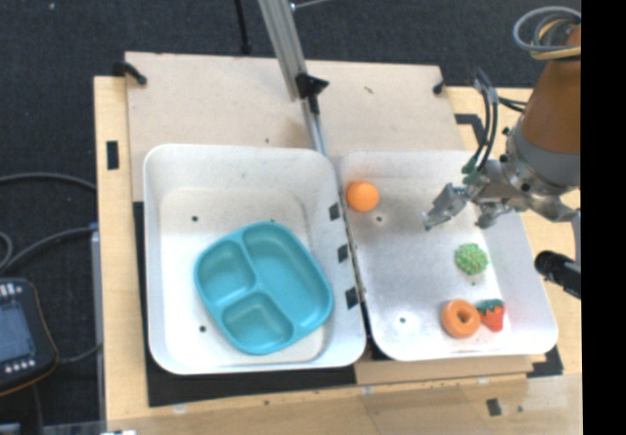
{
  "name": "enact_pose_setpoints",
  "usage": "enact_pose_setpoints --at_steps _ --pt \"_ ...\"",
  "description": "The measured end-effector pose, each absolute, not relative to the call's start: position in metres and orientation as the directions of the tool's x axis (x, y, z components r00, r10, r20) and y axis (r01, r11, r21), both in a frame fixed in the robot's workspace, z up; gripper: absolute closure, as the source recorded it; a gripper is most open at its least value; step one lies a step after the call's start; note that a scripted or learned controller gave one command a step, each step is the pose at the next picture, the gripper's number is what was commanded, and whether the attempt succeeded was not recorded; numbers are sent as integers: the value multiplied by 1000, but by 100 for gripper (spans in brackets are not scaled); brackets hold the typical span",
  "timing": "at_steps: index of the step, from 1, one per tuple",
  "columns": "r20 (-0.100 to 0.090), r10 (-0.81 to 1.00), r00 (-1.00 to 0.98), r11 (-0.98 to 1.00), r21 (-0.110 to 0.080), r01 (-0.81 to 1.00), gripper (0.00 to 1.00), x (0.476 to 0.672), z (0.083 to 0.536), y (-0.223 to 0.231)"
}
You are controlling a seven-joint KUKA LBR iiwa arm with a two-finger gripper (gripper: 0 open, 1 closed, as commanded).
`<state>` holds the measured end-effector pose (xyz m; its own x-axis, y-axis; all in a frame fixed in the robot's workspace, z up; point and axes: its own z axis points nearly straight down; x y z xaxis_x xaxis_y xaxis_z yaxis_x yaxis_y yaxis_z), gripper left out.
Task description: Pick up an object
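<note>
The arm enters from the right, and its gripper (460,208) hangs over the upper middle of the right bin (416,257), with the jaws spread apart and nothing between them, a posture that suits a search for something to pick rather than a carry. Four candidates lie in that bin: an orange ball (363,195) near the upper left corner, close to the wall shared with the left bin (166,228); a green bumpy piece (470,258) just below and right of the jaws; and, lower right, an orange ring (459,318) touching or nearly touching a small red piece (493,315). The green piece looks the easiest, since it sits apart with bare floor all around. The ball's closeness to the wall leaves less room for a finger on that side, and the ring and red piece crowd each other near the front rim. The left bin holds a teal divided tray (262,286), lying slantwise on the tabletop's other side.
</note>
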<state>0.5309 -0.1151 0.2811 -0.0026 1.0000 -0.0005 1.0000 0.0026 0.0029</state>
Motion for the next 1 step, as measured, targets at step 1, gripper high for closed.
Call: enact_pose_setpoints --at_steps 1 --pt "-1 1000 0 0 3 1000 0 531 281 -115"
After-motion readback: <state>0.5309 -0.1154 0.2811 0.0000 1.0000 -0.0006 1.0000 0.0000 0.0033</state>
